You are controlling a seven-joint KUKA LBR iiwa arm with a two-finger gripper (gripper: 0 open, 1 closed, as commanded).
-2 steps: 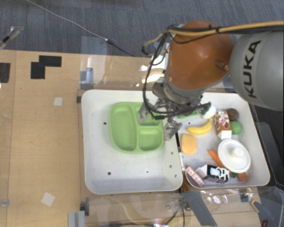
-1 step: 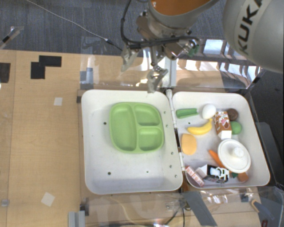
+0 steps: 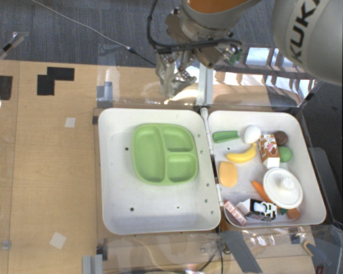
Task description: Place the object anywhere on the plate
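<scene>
Arm: grey body with orange band [image 3: 214,4] entered from the upper right; its upper part was cut off by the frame's top edge.
Gripper [image 3: 176,80]: hung above the bench behind the far rim of the left bin; nothing was seen between its fingers, and whether they stood apart or together could not be made out against the glare.
Left bin [image 3: 115,214]: held the green plate [image 3: 164,153], a three-compartment plate lying flat near the bin's middle, nothing on it.
Right bin [image 3: 311,155]: held all the loose objects, crowded together.
Objects, far side: green cucumber-like piece [image 3: 225,136], white egg shape [image 3: 251,134], banana [image 3: 242,155], small carton [image 3: 268,149], with a dark round item [image 3: 280,138] and a green item [image 3: 285,154] partly hidden behind the carton.
Objects, near side: orange rounded piece [image 3: 228,174], white lidded pot [image 3: 283,187], pink packet [image 3: 235,212], black-and-white item [image 3: 263,209] too small to identify.
Carrot [image 3: 259,188]: largely covered by the pot.
Task object: not distinguishable; every candidate lay in the right bin, well apart from the plate.
</scene>
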